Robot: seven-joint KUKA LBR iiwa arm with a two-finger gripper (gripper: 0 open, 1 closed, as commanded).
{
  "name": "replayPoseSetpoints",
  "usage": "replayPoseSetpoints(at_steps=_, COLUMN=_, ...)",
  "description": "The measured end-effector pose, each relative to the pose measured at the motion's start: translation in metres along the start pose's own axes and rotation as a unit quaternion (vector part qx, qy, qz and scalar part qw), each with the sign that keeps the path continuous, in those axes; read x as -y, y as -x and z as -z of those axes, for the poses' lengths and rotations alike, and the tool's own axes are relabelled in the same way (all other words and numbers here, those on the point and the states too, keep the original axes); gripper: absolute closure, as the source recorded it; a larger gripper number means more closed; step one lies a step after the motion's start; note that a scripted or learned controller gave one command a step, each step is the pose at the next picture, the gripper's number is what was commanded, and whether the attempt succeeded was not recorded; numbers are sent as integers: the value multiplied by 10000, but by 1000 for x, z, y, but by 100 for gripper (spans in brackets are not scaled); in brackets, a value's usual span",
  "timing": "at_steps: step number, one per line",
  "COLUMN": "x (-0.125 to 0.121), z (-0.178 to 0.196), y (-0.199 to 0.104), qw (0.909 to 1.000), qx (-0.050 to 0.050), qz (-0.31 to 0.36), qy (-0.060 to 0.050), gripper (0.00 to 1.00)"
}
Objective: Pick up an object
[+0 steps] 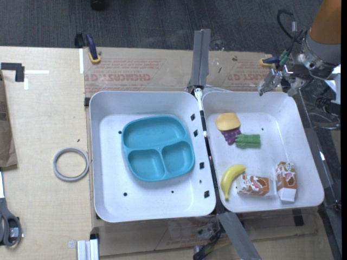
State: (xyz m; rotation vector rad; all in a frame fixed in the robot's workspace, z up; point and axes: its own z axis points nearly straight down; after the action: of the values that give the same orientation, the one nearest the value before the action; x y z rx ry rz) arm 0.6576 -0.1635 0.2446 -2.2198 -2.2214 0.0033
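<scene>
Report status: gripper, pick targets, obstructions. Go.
Gripper above right bin's far rim, holding nothing. Banana, two cartons, green, yellow and purple toys lie untouched. Nothing blocks the descent.

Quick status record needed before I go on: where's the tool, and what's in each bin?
tool: above the far rim of the right bin, at, holding nothing visible
left bin: blue divided tray
right bin, far part: yellow item, purple item and green item, clustered
right bin, near part: banana, two small cartons
bench, left of bins: grey ring
task state: no object picked yet
</scene>
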Motion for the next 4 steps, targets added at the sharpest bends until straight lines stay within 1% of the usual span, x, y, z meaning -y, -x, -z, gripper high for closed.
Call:
replayPoseSetpoints(at_steps=1, x=24, z=-92, y=-33, qw=9997, qx=0, qz=243, qy=-5, gripper=0)
replayPoseSetpoints(at_steps=2, x=42, z=-77, y=-70, qw=9970, qx=0, qz=775, qy=15, gripper=0)
replayPoseSetpoints(at_steps=3, x=82, z=-107, y=-61, qw=9705, qx=-3, qz=2409, qy=3, gripper=0)
replayPoseSetpoints(at_steps=4, x=66, z=-148, y=-52, qw=9874, qx=12, qz=1584, qy=55, gripper=0)
